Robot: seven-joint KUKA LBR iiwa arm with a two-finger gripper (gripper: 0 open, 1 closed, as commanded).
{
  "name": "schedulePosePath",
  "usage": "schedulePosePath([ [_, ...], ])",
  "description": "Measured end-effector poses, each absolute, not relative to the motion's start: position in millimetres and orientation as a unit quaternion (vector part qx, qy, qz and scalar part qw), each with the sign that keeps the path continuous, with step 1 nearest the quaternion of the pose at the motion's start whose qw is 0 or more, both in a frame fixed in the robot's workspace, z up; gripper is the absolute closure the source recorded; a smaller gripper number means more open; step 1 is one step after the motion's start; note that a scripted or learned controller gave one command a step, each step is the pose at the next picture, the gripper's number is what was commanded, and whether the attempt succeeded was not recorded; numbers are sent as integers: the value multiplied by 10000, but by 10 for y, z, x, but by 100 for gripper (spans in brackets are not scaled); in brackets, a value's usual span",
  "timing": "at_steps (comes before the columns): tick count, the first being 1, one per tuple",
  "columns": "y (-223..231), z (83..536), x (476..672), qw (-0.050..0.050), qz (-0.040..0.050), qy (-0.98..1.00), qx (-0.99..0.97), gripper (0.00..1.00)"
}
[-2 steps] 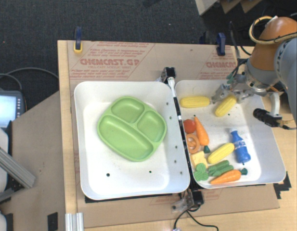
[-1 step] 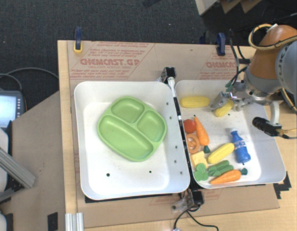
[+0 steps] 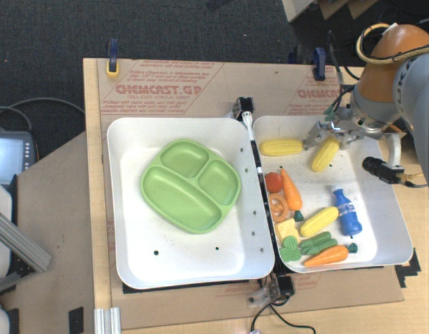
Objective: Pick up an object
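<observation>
I see the gripper at the right bin's far edge, over a corn cob; I cannot tell the fingers' state, so no hold confirmed.

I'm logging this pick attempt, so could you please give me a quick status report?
Gripper low in right bin, far end, grip unclear. Upper corn cob just below it, another corn cob beside. Green divided plate alone in left bin.

Brown bench bears two white bins side by side
</observation>
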State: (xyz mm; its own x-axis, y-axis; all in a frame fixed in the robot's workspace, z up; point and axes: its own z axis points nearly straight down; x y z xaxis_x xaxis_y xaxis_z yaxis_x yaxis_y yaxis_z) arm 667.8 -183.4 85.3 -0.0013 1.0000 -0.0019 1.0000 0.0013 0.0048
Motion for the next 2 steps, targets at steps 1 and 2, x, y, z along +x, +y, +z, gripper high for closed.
schedulePosePath([
  [1, -1793, 850, 6452, -13, -8, 7066, 7076, 0],
  [2, -1811, 852, 6677, 24, 10, 7075, 7068, 0],
])
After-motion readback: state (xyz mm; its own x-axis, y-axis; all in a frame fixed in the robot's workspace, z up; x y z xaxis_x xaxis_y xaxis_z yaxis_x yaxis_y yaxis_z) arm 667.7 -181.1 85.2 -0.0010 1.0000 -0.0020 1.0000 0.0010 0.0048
